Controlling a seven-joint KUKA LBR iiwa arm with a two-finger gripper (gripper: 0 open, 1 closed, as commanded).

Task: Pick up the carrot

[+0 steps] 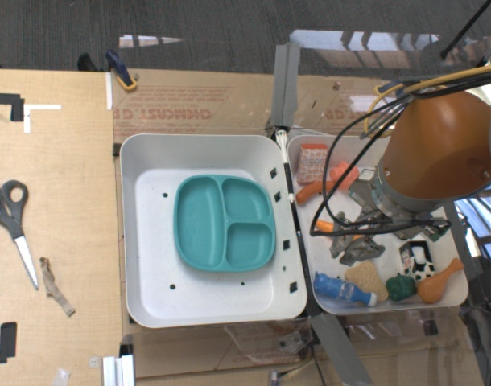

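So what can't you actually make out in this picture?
- Gripper: the arm's orange band hangs over it, so its fingers are unclear.
- Carrot: partly covered by cables.
- Right bin: its far side lies under the arm.
- Cow-patterned toy: too small to identify.

floor: dark grey carpet (189, 6) | bench: light wood (52, 215) | light: even
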